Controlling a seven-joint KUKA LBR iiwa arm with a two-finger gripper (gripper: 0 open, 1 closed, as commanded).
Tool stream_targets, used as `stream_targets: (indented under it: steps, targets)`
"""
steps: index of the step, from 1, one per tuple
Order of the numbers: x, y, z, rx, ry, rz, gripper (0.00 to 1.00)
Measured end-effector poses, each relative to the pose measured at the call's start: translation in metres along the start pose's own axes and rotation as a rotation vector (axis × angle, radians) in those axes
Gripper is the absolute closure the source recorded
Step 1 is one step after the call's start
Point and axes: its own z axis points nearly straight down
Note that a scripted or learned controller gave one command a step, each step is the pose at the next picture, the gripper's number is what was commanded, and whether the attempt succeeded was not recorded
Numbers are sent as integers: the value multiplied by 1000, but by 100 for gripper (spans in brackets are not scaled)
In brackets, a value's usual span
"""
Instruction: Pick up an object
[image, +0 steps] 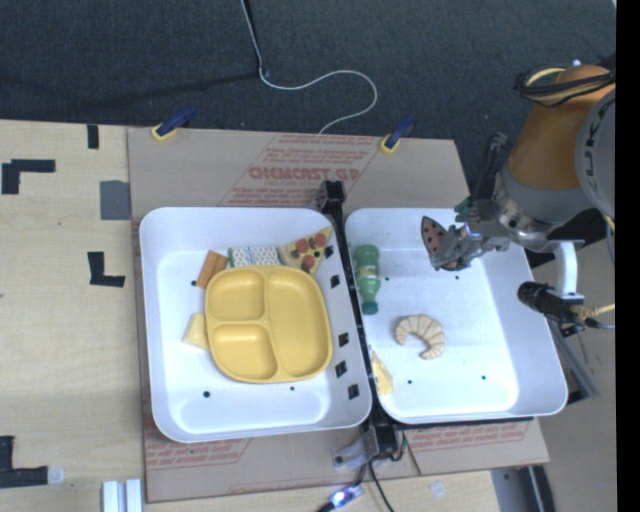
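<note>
Two shallow white bins sit side by side on a sheet of cardboard (300, 165) laid over the table (60, 330), and the arm (560, 130) comes in from three o'clock, its orange band high at the right edge. The jaws (452, 250) hang over the upper part of the right bin (530, 395), toward its twelve o'clock wall, and just at their ten o'clock side a small dark brown piece (433, 236) shows against them; it is too small and too tangled with the metal to say what it is, or whether it lies between the fingers, and how far the jaws stand open cannot be told from this slant. Below them, near the middle of the right bin and well apart from the jaws at about seven o'clock, lies a pale croissant (422, 334). A green bottle (367, 275) lies along the bin's nine o'clock wall, and a yellow scrap (381, 374) rests low against the same wall. The left bin (170, 410) holds a yellow divided plate (268, 324) at its centre, with an orange strip (211, 268) at the plate's eleven o'clock, a patterned flat piece (254, 257) at twelve, a pizza slice (309, 247) at one o'clock against the dividing wall, and a pale yellow wedge (195, 330) touching the plate at nine. A white cable (330, 80) loops over the dark floor beyond the cardboard at twelve o'clock.
</note>
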Motion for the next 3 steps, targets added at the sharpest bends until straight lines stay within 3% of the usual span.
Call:
stream_targets:
  steps: [1, 2, 3]
  targets:
    - [47, -37, -10, 0, 0, 0, 100]
    - [69, -38, -15, -2, -1, 1, 100]
    - [60, -49, -14, 0, -2, 4, 100]
